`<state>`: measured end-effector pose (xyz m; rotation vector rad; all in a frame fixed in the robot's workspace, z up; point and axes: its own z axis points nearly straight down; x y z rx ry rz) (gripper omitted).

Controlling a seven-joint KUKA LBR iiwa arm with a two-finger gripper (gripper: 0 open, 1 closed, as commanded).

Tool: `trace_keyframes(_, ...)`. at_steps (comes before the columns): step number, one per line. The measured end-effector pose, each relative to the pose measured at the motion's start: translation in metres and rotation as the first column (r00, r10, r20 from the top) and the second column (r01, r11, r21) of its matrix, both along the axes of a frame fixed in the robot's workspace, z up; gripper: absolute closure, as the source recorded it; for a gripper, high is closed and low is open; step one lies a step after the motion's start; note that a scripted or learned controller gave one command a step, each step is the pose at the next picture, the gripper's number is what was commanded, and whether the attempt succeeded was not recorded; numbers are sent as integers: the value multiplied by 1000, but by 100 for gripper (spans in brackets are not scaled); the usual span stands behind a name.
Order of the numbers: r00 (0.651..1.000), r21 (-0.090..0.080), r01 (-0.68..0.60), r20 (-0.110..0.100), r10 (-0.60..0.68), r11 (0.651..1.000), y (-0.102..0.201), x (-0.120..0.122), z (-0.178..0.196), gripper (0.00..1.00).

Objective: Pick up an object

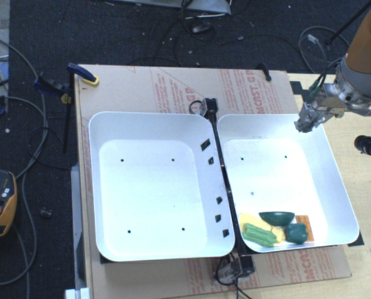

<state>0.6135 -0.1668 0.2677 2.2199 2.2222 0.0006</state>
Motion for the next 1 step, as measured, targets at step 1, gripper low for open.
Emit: trace_keyframes(1, 1000, 0, 2, -1, -2, 1000, -35, 52, -4, 100)
